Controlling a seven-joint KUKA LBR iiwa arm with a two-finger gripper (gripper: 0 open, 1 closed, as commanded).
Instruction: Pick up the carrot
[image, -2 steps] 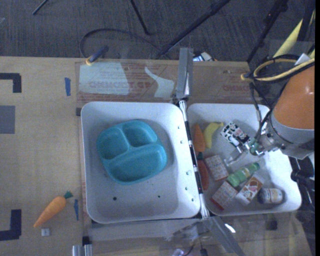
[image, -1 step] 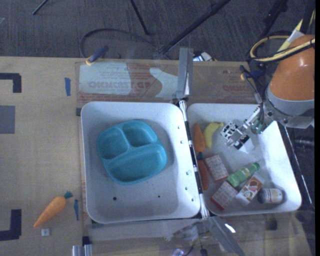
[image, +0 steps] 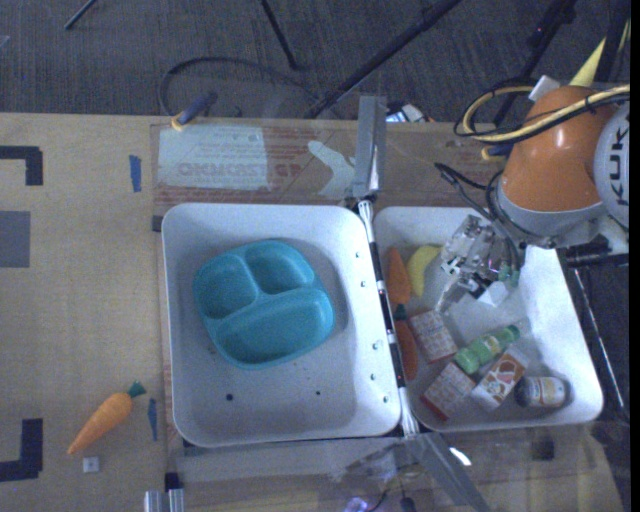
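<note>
An orange carrot (image: 398, 275) lies along the left wall of the right bin (image: 585, 375), with a second orange piece (image: 407, 348) just below it. Another carrot with a green top (image: 100, 421) lies on the bench outside the bins, at the lower left. My gripper (image: 450, 280) hangs over the upper middle of the right bin, a little to the right of the bin's carrot and next to a yellow item (image: 425, 262). It is open with nothing between its fingers.
A blue divided plate (image: 263, 300) sits in the left bin (image: 190, 400). The right bin also holds small boxes (image: 433, 335), a green bottle (image: 487, 347), a carton (image: 500, 380) and a small can (image: 542, 391). Cables and stand legs lie beyond the bench.
</note>
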